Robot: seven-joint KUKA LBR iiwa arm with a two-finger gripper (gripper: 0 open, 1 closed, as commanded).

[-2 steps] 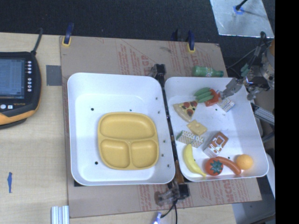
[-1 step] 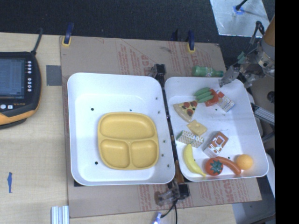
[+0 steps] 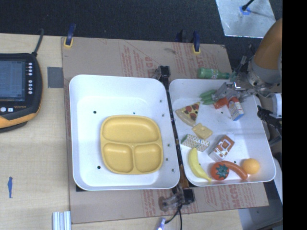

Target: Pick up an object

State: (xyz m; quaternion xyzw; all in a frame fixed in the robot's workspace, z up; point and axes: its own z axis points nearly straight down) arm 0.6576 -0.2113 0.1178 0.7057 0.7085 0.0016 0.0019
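The arm (image 3: 268, 47) comes in over the far right corner of the bench (image 3: 33, 162), its orange band showing above a grey wrist. The hand (image 3: 229, 96) hangs low over the far side of the right bin (image 3: 268, 143). Whether it has anything in its grip I cannot tell. Just beneath it lie a small red piece (image 3: 220, 103), a green piece (image 3: 207, 96) and a little blue-grey can (image 3: 236, 110), all crowded close together at the bin's far end.

The rest of the right bin holds a scatter of toy food. A pizza slice (image 3: 188, 113) lies near the bin's inner wall, with a pale yellow cheese block (image 3: 202, 130) just toward the near side of it. Next comes a patterned grey block (image 3: 195, 142) and, beside it, a small red and white carton (image 3: 221, 147). Along the near edge a banana (image 3: 195, 164) lies next to a tomato (image 3: 218, 171), a red chilli (image 3: 235, 168) curves across the tomato's top, and an orange (image 3: 250, 166) sits by the near right corner.

A green bottle (image 3: 211, 73) lies on the cardboard just beyond the right bin's far rim. The left bin (image 3: 120, 95) carries a yellow divided plate (image 3: 131, 143) near its middle. A control pad (image 3: 17, 92) with a screen rests at the bench's left edge.
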